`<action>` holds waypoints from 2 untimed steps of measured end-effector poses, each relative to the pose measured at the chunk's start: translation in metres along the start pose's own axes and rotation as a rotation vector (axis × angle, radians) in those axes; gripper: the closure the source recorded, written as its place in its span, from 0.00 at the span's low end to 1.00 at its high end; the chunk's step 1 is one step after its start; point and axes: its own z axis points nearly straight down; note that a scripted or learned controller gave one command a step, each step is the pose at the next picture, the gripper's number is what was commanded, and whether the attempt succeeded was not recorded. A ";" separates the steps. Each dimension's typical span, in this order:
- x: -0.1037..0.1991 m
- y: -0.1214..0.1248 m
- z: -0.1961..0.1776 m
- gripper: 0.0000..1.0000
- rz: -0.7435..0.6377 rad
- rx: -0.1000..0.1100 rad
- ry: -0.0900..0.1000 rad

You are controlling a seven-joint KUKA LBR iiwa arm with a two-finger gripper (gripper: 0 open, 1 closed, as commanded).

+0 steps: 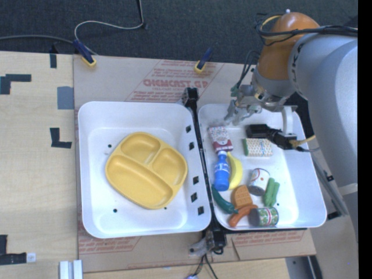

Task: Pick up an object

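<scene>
Over the far end of the right bin [302, 205], my gripper [237, 114] hung low, just above the bare white floor near the back wall. I could not tell from this slanted look down how it was set, and nothing showed in its grasp. No object had been picked yet; I judged the step to be the approach, with the choice of target not settled.

The candidates lay crowded toward the near half of that bin. Closest was a small red-and-white packet [220, 137], just below and to the left of my tip. Beyond it stood a blue bottle [222, 174] touching a yellow banana [235, 172], and to the right a striped box [258, 147]. A green can [265, 216] and an orange carrot [242, 197] sat at the near edge. The left bin [93, 127] carried a yellow divided tray [146, 168].

The next move, as I judged it, called for a short shift toward the packet and a clean descent, keeping clear of the bottle beside it.
</scene>
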 end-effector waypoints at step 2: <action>-0.006 0.000 -0.004 1.00 0.000 -0.001 0.000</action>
